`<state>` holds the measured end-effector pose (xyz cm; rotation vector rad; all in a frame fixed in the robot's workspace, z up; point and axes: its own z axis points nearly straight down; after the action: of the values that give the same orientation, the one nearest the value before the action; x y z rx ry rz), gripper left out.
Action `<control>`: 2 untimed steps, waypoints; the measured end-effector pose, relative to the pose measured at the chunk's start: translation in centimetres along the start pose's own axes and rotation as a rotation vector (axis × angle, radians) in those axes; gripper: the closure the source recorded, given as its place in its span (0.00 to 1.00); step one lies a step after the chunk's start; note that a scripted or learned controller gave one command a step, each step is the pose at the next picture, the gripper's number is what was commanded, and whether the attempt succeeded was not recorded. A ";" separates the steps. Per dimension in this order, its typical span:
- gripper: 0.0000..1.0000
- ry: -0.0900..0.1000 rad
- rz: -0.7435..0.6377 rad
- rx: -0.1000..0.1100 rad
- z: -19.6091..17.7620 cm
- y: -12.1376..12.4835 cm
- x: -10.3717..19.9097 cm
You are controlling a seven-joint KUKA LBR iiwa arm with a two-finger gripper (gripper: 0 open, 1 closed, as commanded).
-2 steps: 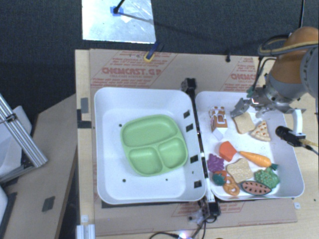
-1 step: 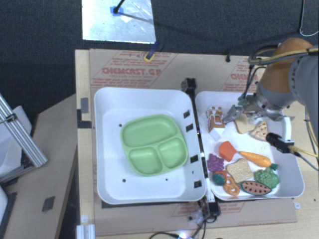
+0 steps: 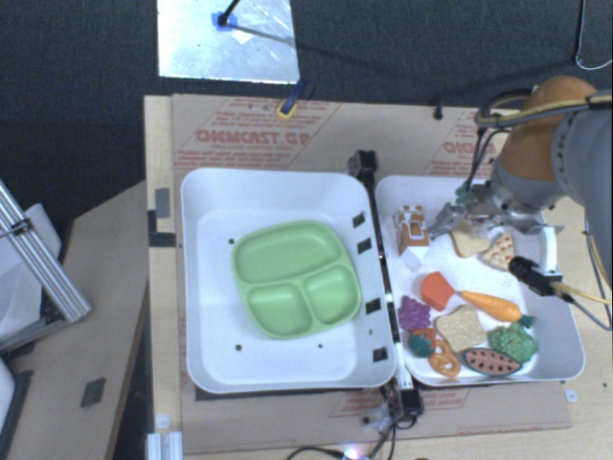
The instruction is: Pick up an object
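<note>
Left bin [image 3: 206, 218]: white, shallow, holding a green three-compartment plate [image 3: 292, 278] near its middle, tilted slightly. Right bin [image 3: 567, 353]: just beside the left one, crowded with toy foods. Grey arm [image 3: 575, 151] with orange band reaching in from the right, wrist low over the far part of the right bin. Gripper [image 3: 458, 217] down near the far-left quarter of that bin, between the small gingerbread house [image 3: 411, 224] on its left and a bread slice [image 3: 469, 241] just to its right; open or closed, cannot tell, and nothing visibly between its tips. Waffle-like cracker [image 3: 499, 251] touching the bread slice on the right. Toward the near side: orange-red block [image 3: 437, 289], carrot [image 3: 490, 306], purple grapes [image 3: 414, 312], toast slice [image 3: 461, 327], broccoli [image 3: 513, 340], pretzel [image 3: 443, 357], watermelon slice [image 3: 487, 361] at the near edge.
</note>
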<state>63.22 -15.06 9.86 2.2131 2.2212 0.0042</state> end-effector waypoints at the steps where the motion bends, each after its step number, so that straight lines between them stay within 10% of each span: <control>1: 1.00 0.000 -0.002 -0.001 -0.9 0.0 0.1; 2: 1.00 0.000 -0.002 -0.002 -7.5 0.4 0.1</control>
<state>63.62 -14.97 17.32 2.2101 2.2222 0.0073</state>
